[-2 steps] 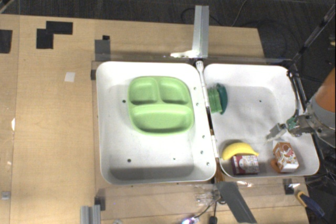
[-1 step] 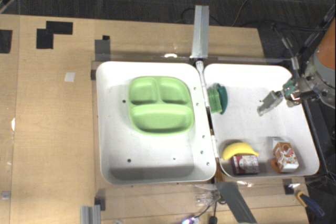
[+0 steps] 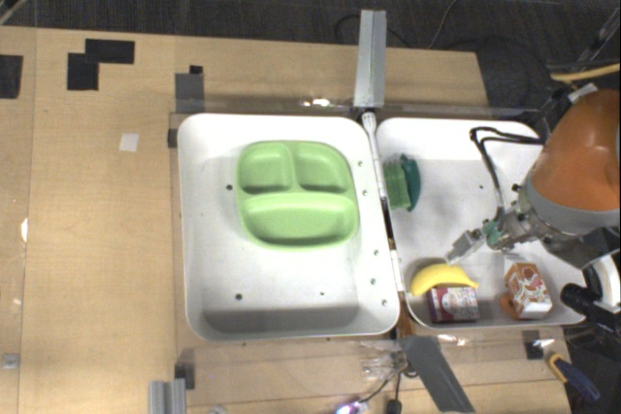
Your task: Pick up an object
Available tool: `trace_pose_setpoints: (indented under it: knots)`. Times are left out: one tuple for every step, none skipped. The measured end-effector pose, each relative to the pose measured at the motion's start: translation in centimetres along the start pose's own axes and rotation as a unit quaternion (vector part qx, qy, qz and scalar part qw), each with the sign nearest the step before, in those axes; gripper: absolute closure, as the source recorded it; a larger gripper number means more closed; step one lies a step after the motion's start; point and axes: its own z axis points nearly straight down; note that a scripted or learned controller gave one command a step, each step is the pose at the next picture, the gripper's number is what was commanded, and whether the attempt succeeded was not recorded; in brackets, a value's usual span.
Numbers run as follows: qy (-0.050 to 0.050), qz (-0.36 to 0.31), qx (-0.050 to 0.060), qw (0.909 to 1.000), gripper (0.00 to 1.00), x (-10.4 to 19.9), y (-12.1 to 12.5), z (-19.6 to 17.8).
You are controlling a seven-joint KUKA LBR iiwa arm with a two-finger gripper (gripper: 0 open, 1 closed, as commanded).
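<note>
The right bin (image 3: 441, 160) holds several small objects. A yellow banana (image 3: 441, 280) lies near its front edge, touching a dark red box (image 3: 454, 304) just in front of it. An orange and white carton (image 3: 527, 292) stands to the right of them. A green object (image 3: 401, 182) rests against the bin's left wall. My gripper (image 3: 464, 245) reaches in from the right, angled down and to the left, with its tip just above the banana's upper right end. Nothing can be seen held in it.
The left bin (image 3: 199, 218) bears a green divided plate (image 3: 296, 192) in its middle. A metal post (image 3: 371, 58) stands behind the wall between the bins. The arm's orange band (image 3: 582, 165) hangs over the right bin's right side, with black cables beside it.
</note>
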Motion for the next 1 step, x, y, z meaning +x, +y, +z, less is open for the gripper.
trace_pose_setpoints:
  knots:
    - [-0.001,-0.054,-0.002,0.9986,0.00,3.34,8.16,-9.71]
